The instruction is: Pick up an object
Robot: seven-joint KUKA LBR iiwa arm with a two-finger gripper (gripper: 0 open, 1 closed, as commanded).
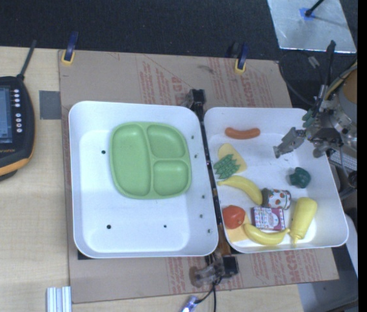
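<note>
I'm at the approach step, nothing picked yet. The gripper [286,145] hangs over the far right part of the right bin [261,119], arm coming in from the right edge. I can't tell whether the jaws are open or closed; from this slant the tip is just a grey blur, and I see nothing between them.

Task names no specific object, so nearest candidates:
- dark green lump [299,177], just near and right of the tip, apart from it, on bare bin floor. Closest and least crowded.
- hot dog [242,132], left of the tip at the far side, also standing clear.
- near side is a cluster: two bananas [243,187] [264,235], tomato [233,216], small can [277,198], red carton [269,218], yellow bottle [303,218], many touching. I judge that a poor first target.
- green leafy piece [226,166] sits on a yellow wedge [230,153] by the left wall.

Left bin [86,174] holds the green divided plate [151,159].

Next move, my call: shift toward the green lump, centre over it, jaws spread, then descend. Risk: it looks rounded and may roll off.
</note>
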